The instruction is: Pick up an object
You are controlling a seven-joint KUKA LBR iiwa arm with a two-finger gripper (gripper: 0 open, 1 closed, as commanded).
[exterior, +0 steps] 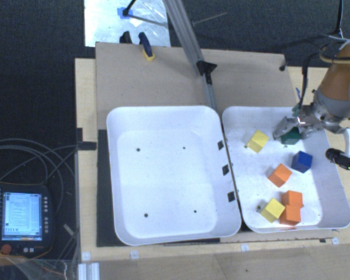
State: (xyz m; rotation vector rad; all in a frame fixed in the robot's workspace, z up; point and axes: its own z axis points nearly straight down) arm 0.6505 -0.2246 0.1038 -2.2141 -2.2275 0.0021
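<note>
The arm reaches in over the right bin [332,217], its end effector [289,134] clenched around a green block [291,136].

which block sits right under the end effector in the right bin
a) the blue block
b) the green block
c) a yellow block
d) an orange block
b, the end effector is right over the green block near the top of the right bin, while the blue block lies lower down and apart from it.
</note>
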